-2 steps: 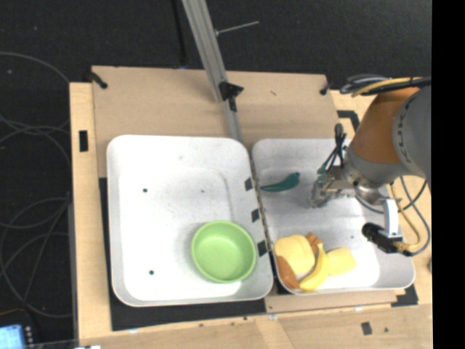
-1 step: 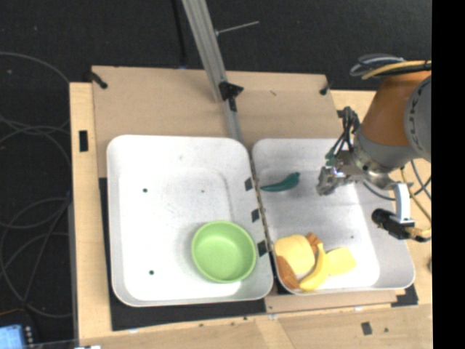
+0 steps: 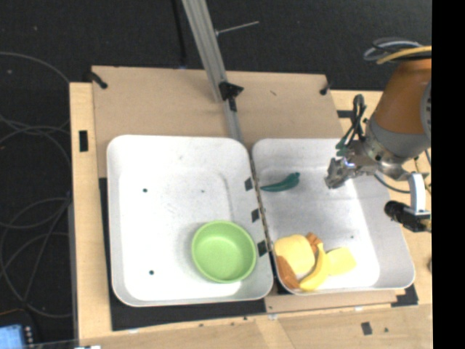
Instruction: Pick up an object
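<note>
- Hovering over the upper right of the right bin (image 3: pixel 363 217), with the gripper (image 3: pixel 336 174) pointed down at bare white floor; finger spread too small and blurred to tell, and nothing seen between them.
- Reaching in from the right edge of the frame, grey arm with orange band (image 3: pixel 405 97) above the wrist, probably kept high to clear the bin wall.
- Lying left of the gripper and apart from it, near the divider: a small green curved object (image 3: pixel 282 183), the closest candidate to pick.
- Heaped in the lower left corner of the same bin: yellow and orange pieces (image 3: pixel 311 262), touching one another, likely harder to single out.
- Sitting in the lower right of the left bin (image 3: pixel 145 166): a light green bowl (image 3: pixel 224 251), upright, well apart from the gripper.
</note>
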You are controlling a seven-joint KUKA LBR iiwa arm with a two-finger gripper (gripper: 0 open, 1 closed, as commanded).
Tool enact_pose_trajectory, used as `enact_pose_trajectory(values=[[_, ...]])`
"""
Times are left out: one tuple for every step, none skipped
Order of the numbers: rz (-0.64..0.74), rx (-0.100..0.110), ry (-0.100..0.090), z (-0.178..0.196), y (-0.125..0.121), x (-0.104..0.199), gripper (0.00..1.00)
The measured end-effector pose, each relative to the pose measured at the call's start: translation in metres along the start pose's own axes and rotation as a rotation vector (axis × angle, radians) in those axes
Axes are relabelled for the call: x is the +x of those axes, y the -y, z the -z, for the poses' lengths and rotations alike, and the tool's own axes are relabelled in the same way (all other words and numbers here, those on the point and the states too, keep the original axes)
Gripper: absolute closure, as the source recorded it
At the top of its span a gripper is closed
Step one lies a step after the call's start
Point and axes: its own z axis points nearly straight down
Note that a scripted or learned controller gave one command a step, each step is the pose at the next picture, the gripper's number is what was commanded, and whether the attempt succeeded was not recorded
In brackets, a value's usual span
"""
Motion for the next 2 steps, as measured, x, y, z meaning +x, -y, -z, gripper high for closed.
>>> enact_pose_trajectory(values=[[0.001,-0.005,0.001,0.065,-0.001,-0.003,1.0],[0.004,0.0,-0.001,0.068,-0.004,0.042,1.0]])
